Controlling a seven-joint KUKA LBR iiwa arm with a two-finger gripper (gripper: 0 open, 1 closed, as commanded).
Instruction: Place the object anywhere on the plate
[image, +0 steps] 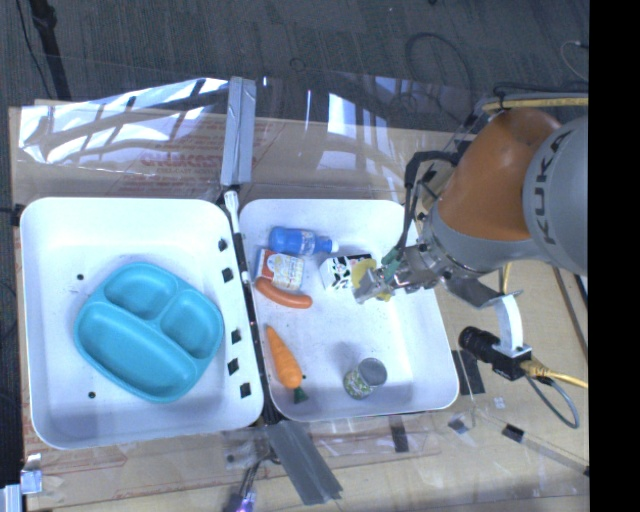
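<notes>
Both white bins are sitting side by side on the counter (120, 480), the blue plate (148, 328) in the left one. Whether the hand (378, 285) is clenching or released, I cannot tell; it is hovering beside the cow-patterned carton (342, 270) in the crowded right bin (430, 385), so it is risking a miss.

A dark grey carpet (200, 40) is covering the floor beyond the bench, and black cables (440, 50) are looping across it near the top. The bench top (560, 330) is showing as pale wood, with clear plastic sheeting (330, 130) lying over its far part and catching bright streaks of light. A strip of grey tape (237, 130) is running down the sheeting toward the gap between the two white bins (40, 300). More grey tape (305, 465) is sticking out at the near edge. On the right, a yellow cable (560, 378) is trailing across the wood beside small scattered bits.
</notes>
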